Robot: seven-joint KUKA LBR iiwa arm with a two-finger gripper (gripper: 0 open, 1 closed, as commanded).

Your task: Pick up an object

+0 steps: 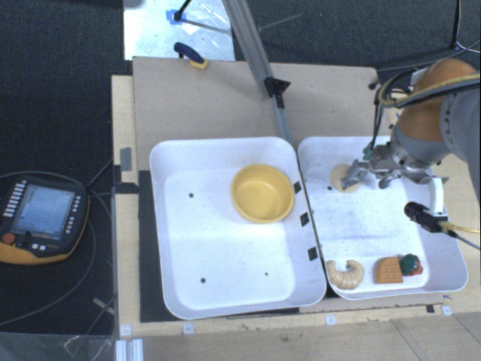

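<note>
My gripper (368, 177) is low in the right bin (376, 224), near its back left corner, and it looks open. A round tan disc (342, 177) lies just left of the left finger (353, 176), touching or nearly touching it; nothing shows between the fingers. Along the front of the right bin lie a beige ridged croissant-like piece (345, 274), an orange square cracker-like piece (388, 270) and a small green and red item (410, 264). A yellow bowl (262, 192) sits upright in the left bin (195, 262).
A grey pole (255, 47) slants over the board behind the bins. A black connector with a yellow cable (425, 218) hangs from the arm over the right bin. A teach pendant (39, 216) lies on the floor at the left.
</note>
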